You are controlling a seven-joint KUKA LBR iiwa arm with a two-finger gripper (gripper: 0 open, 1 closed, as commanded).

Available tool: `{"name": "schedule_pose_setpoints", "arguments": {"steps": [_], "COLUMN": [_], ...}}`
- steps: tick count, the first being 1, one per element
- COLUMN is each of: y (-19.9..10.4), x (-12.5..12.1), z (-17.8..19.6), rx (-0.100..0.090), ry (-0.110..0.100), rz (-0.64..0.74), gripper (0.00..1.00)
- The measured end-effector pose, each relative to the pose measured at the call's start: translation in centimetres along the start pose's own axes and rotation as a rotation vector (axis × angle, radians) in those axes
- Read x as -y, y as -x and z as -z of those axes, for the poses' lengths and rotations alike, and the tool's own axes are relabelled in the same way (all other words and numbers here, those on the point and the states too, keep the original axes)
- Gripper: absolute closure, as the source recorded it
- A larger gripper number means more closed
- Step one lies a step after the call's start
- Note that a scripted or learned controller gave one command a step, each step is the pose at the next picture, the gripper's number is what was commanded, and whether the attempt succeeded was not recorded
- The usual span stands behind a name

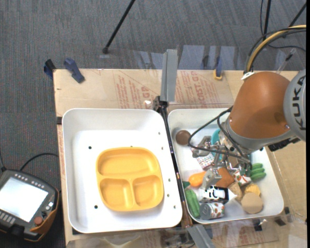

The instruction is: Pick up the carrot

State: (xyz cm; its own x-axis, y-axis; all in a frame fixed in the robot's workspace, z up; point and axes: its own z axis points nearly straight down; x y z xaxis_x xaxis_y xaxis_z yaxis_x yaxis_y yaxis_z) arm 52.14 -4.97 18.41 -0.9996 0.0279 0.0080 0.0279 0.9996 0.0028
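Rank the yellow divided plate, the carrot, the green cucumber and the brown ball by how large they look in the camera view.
1. yellow divided plate, by far the largest.
2. green cucumber.
3. carrot and brown ball look about alike; the carrot is partly hidden by the gripper, so unranked.

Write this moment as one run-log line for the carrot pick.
task: pick carrot | hand: low over right bin clutter | carrot: in right bin, near hand | left bin: yellow tray | grasp: not confirmed
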Motion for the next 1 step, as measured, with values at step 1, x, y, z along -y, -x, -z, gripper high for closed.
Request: {"name": "schedule_pose_setpoints", "arguments": {"steps": [1], "y": [-3.28], "x": [3.26], "z": [-4.61], "rx": [0.012], "ry": [-0.002], "rz": [0.018], "gripper": [0.0]}}
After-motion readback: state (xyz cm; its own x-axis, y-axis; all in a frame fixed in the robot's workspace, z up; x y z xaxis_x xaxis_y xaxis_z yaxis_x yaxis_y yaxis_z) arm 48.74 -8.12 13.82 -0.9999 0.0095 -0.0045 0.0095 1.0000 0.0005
